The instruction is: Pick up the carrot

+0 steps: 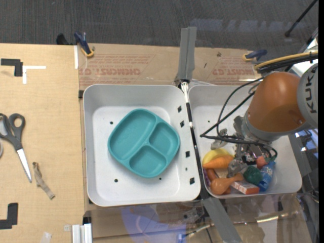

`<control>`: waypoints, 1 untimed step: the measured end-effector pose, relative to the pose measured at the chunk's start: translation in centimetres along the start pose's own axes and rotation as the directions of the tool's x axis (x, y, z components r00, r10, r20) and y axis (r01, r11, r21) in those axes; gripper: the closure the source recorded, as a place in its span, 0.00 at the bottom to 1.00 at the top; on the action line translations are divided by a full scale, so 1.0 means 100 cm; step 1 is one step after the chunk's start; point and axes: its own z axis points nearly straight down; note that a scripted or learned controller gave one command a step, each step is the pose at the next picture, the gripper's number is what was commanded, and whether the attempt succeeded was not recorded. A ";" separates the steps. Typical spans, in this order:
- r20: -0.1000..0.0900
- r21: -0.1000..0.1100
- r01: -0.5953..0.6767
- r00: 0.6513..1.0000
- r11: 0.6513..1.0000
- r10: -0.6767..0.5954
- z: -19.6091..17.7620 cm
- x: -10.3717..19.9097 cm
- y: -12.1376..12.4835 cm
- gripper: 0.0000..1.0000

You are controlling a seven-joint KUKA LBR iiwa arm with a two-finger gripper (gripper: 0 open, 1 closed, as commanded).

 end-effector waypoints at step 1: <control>0.014 0.007 0.006 1.000 1.000 -0.006 -0.003 0.028 0.012 0.00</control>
